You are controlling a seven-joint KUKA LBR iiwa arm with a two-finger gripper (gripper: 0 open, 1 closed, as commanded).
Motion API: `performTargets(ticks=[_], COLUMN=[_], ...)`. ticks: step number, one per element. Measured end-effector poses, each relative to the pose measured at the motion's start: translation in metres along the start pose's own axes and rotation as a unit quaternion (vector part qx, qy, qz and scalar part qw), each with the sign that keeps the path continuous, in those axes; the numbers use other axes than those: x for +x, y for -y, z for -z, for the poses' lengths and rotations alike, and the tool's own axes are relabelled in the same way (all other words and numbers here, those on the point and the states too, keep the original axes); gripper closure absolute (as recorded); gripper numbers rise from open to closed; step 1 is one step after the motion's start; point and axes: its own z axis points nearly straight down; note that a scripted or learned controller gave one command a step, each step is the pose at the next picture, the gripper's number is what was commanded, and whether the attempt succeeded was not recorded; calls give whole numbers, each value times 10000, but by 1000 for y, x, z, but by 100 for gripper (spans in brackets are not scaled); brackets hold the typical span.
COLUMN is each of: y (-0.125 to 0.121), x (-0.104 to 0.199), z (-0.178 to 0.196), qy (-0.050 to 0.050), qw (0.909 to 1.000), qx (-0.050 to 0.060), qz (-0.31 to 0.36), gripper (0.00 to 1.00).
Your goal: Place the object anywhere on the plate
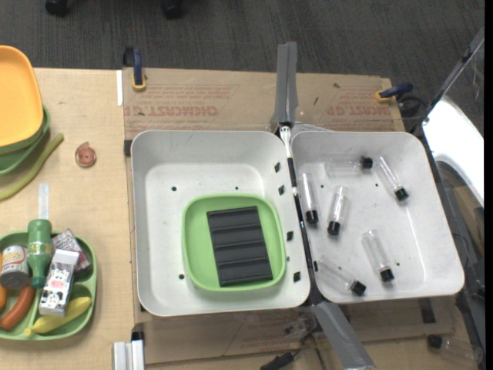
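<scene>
Dark carpet floor (231,14) at the far side, wooden bench (69,206) with cardboard sheet (208,102) under two white bins. Left bin (154,206) holds green plate (196,222). Ribbed dark grey block (239,245) lies flat on the plate's middle, long axis running far-to-near and slightly tilted, ribs crosswise. Right bin (431,230) has six clear black-capped vials (336,210) scattered at mixed angles. Gripper state: cannot tell.

Arm (456,136) at far right edge
</scene>
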Motion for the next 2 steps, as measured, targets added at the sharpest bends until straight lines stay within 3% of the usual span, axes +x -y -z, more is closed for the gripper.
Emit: performTargets(ticks=[2], y=[0], x=[0], z=[0], qy=[0], qw=[9999], qx=[1], qz=[-121], gripper=[0])
